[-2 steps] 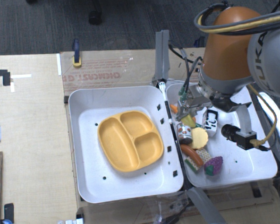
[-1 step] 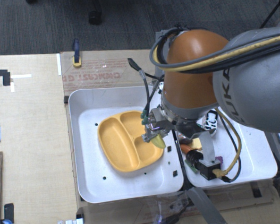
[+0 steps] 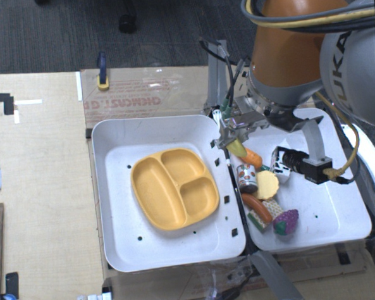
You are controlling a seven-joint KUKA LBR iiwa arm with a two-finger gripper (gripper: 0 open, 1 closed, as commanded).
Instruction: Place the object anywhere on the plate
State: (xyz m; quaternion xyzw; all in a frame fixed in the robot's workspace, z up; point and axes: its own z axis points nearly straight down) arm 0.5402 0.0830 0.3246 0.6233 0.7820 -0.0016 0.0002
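We're hanging the pincer (image 3: pixel 232 137) over the right bin's (image 3: pixel 344 228) left wall; can't tell its finger state. The toy food pile (image 3: pixel 261 189) is lying just below it, the plate (image 3: pixel 174 188) sitting left across the divider.

blue-handled clamp (image 3: pixel 102 74) at bench edge | cardboard sheet (image 3: pixel 147 95) behind bins

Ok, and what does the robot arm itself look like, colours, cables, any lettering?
The arm is grey with a big rounded orange band. Part of the black KUKA lettering shows on the grey shell. Yellow and black cables loop around it. The gripper is bare metal, with thin wires running to it and a black box mounted beside it.
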